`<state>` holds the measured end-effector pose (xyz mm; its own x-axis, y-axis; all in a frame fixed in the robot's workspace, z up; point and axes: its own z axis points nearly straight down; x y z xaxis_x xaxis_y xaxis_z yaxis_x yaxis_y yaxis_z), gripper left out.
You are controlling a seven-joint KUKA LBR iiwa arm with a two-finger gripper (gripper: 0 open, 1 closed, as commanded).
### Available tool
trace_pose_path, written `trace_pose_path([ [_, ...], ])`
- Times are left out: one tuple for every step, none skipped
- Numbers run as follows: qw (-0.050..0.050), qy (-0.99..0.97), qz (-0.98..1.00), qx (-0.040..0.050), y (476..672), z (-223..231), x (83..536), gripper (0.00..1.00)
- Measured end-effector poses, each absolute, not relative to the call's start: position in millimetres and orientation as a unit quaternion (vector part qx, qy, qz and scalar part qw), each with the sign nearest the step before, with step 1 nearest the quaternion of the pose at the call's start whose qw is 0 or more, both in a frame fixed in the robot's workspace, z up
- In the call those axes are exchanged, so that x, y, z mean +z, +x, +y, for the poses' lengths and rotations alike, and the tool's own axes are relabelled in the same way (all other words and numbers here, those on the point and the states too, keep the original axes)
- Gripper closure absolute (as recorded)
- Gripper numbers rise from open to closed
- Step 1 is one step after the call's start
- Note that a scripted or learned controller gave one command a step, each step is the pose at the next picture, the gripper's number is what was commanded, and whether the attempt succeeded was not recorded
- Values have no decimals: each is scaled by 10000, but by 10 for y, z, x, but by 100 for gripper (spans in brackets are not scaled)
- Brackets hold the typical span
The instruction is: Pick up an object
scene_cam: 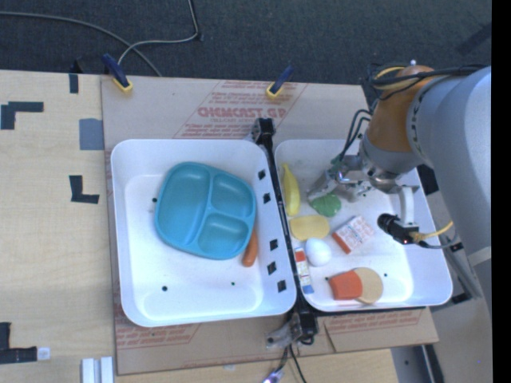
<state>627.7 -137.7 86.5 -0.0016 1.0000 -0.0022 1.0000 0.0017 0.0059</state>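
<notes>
The left bin (132, 214) holds a blue tray (204, 210); my end effector (329, 183), grip state unclear, hovers over the right bin's (423, 282) green item (326, 206).

We note a dark grey carpeted floor (263, 22) along the top of the view, crossed by a thin pale cable (164, 37). Below it lies a light wooden bench top (48, 238) marked with dark grey tape pieces (90, 133). A brown cardboard sheet with red printed lettering (231, 112) covers the bench and is fixed at its far edge by two blue-and-yellow clamps (116, 73). Lighting is even, with soft shadows.
</notes>
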Motion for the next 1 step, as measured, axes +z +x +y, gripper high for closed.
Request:
trace_pose_path([
  [14,7074,7068,6,5677,-1227,867,0],
])
